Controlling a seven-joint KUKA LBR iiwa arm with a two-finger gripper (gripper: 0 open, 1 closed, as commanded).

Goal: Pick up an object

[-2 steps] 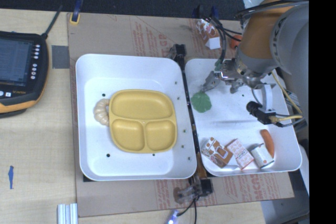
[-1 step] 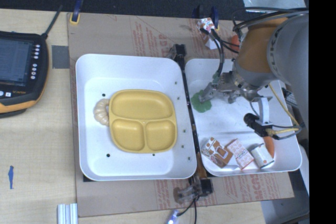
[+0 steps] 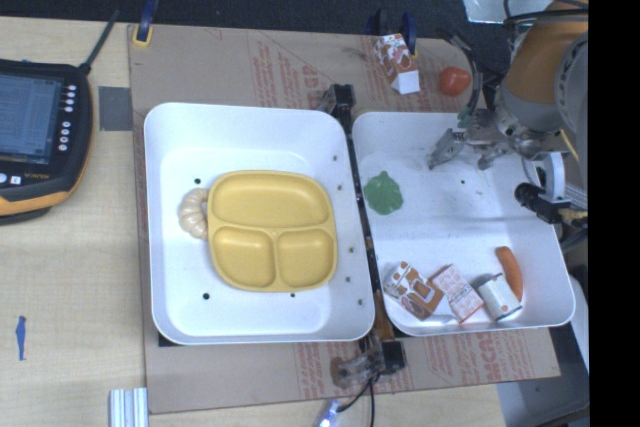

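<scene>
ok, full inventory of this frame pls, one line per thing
bins: 2, white, side by side on the bench
divided plate: 1, yellow, left bin centre
round item: 1, beige, left bin, tucked against the plate's left edge
leafy item: 1, green, right bin, near its left wall
small cartons: 2, red and white, right bin, near edge
can: 1, white and grey, right bin, near-right corner
sausage-like item: 1, orange, beside the can
carton: 1, red and white, on the bench beyond the right bin
ball-like item: 1, red, right of that carton
pendant: 1, orange and black, far left
arm: 1, grey with orange band, right
claw: 1, over the right bin's far side
</scene>
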